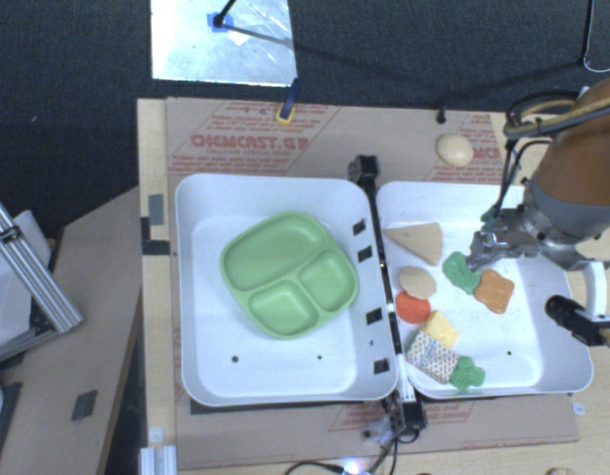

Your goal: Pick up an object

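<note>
Left bin [201,265]: one green sectioned plate [289,273], lying flat.

Right bin [558,359]: tan wedge [417,238]; beige oval piece [417,281]; red-orange round piece [412,308]; yellow block [442,328]; patterned piece [434,357]; small green piece [467,373]; orange piece [494,290]; green leafy toy [461,271].

Claw [483,252]: low over the right bin, tip at the green leafy toy's upper edge; whether spread or pinching, cannot tell.

Bench [255,132]: pale egg-shaped object [455,148] behind the bins.
</note>
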